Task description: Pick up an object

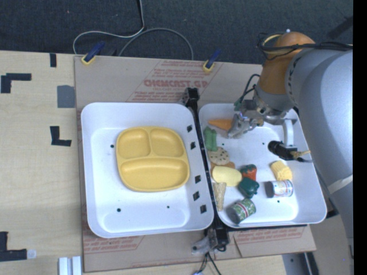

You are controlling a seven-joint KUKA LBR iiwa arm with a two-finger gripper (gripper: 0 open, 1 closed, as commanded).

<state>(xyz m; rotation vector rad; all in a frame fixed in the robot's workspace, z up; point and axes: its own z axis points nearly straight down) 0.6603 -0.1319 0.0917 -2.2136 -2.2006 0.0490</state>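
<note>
A yellow divided plate (152,158) lies in the left white bin (94,211), at the frame's centre left. Both bins sit on a cardboard sheet (166,82) held by two blue-and-yellow clamps (92,53) along its upper edge. A pale cable (137,33) loops above it across dark carpet (51,10). The wooden worktop (34,171) carries black tape marks (57,136).

You see a pale wood worktop (34,171) with black tape marks (57,136) left of a printed cardboard sheet (166,82), which blue-and-yellow clamps (92,53) hold at its far edge, and beyond that sheet a dark carpeted floor (57,10) crossed by a thin cable (137,16).
</note>
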